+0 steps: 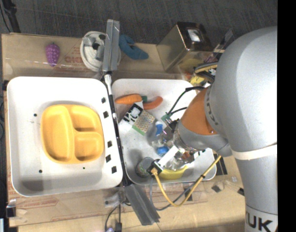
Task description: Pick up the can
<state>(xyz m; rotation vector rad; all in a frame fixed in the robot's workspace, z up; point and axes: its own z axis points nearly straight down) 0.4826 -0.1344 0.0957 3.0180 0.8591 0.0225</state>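
Grey arm (244, 105) over R bin (119, 144), L bin (22, 129) w/ yellow tray (73, 132), gripper (169, 151) low amid clutter near carrot (128, 99) & checkered packet (144, 122), jaw state unclear, can unidentifiable.

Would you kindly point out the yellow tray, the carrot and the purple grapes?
yellow tray (73, 132), camera view, centre divider.
carrot (128, 99), camera view, mid-body.
purple grapes (52, 53), camera view, middle of bunch.
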